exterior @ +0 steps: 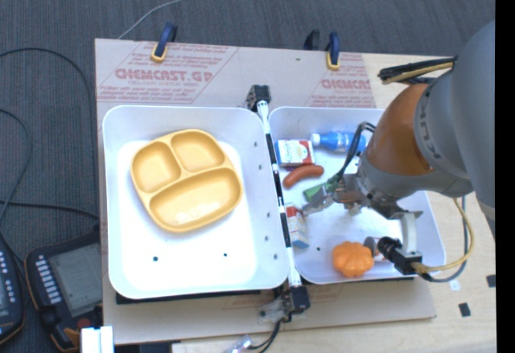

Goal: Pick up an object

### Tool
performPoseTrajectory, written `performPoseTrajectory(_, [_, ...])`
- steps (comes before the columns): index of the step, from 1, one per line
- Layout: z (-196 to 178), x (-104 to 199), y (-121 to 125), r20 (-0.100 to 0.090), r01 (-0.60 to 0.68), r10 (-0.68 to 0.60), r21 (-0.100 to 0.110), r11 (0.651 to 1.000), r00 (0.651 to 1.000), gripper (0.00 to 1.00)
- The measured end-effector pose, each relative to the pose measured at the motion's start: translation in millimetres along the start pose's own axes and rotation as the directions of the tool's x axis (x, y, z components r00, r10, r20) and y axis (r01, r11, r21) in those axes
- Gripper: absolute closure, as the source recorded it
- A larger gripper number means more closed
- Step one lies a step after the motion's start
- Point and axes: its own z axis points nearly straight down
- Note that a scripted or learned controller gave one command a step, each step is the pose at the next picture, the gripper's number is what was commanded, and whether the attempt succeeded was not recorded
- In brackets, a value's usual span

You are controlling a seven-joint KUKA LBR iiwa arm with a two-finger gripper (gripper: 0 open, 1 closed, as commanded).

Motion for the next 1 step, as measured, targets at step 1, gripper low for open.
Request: performPoseTrajectory(1, [9.5, 2.8, -33.0, -0.001, 0.001, -0.001, -0.007, 1.0, 1.0, 0.0])
